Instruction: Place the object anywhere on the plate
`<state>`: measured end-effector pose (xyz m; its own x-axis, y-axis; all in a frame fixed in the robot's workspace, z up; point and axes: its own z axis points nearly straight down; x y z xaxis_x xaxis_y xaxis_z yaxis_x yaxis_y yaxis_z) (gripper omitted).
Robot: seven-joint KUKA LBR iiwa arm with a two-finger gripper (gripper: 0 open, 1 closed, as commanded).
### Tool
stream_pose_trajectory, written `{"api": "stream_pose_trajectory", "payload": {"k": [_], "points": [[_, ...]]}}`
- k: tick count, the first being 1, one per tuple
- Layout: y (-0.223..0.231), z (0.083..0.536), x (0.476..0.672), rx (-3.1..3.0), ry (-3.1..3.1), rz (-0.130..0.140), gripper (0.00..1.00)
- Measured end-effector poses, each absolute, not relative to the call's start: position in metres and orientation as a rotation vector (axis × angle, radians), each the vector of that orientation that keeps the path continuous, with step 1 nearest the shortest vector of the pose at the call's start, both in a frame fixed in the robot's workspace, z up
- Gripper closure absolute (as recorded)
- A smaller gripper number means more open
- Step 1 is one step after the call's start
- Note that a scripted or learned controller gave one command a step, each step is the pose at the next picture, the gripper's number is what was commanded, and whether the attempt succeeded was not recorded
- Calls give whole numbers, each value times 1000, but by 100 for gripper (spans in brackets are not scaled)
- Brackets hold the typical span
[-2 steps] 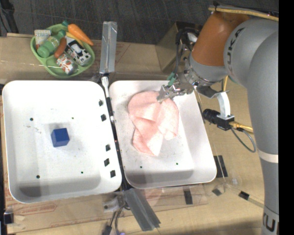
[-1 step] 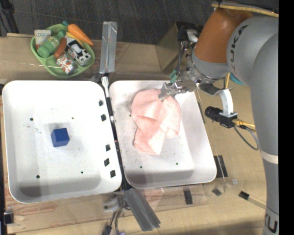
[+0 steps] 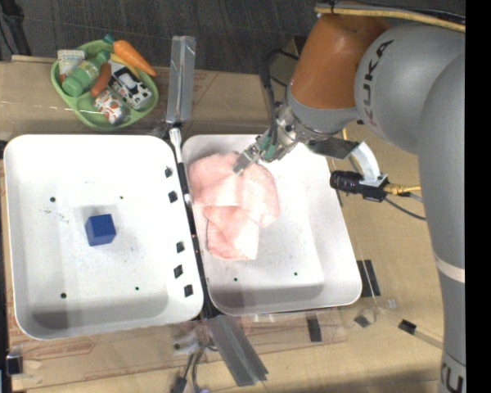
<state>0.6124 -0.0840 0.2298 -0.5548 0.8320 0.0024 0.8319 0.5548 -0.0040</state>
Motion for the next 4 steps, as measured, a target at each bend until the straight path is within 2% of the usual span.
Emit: {"api": "stream_pose_trajectory", "payload": {"k": [1, 2, 3, 4], "points": [[-36, 221, 621, -894, -3007, 3, 100], [8, 220, 621, -276, -3124, 2, 100], [57, 228, 632, 4, -3144, 1, 100], [57, 228, 632, 3, -3145, 1, 0]]}}
